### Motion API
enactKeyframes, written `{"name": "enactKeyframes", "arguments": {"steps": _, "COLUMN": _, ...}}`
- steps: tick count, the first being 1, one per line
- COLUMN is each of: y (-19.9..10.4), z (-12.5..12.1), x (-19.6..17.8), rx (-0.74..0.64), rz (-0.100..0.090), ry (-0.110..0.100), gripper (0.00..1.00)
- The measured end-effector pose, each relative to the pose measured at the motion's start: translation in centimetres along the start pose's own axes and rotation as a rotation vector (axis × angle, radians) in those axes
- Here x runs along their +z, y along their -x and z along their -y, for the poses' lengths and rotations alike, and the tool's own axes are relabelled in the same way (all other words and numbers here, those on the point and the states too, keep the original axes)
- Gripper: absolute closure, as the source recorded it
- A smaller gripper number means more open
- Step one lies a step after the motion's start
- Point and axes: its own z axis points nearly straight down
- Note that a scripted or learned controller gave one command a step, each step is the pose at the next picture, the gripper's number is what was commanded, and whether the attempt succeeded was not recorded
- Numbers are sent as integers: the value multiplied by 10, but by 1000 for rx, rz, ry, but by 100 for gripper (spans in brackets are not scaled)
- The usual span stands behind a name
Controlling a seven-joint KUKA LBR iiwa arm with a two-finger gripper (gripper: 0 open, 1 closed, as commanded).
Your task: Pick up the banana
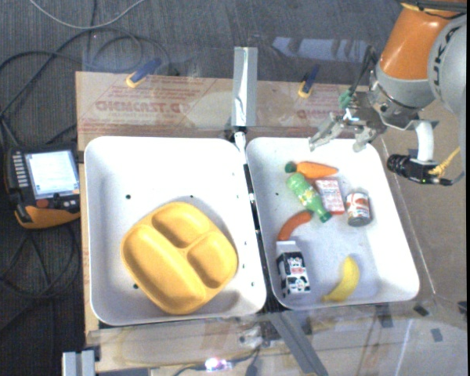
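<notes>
A yellow banana (pixel 343 280) lies in the right bin (pixel 395 241), close to its near right corner. My gripper (pixel 341 136) hangs over the far edge of that bin, well away from the banana. Its two fingers (pixel 323 138) are spread apart and nothing sits between them. The grey arm with its orange band (pixel 411 26) comes in from the upper right.
The right bin also holds a carrot (pixel 313 168), a green bottle (pixel 307 195), a red-and-white packet (pixel 330 195), a small can (pixel 359 208), a red sausage (pixel 293 225) and a milk carton (pixel 293 271). A yellow divided plate (pixel 180 257) fills the left bin (pixel 110 171).
</notes>
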Motion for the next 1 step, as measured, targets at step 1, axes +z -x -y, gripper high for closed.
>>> {"name": "enactKeyframes", "arguments": {"steps": 1, "y": -2, "z": 0, "x": -9, "rx": -3, "rz": -1, "ry": -1, "gripper": 100}}
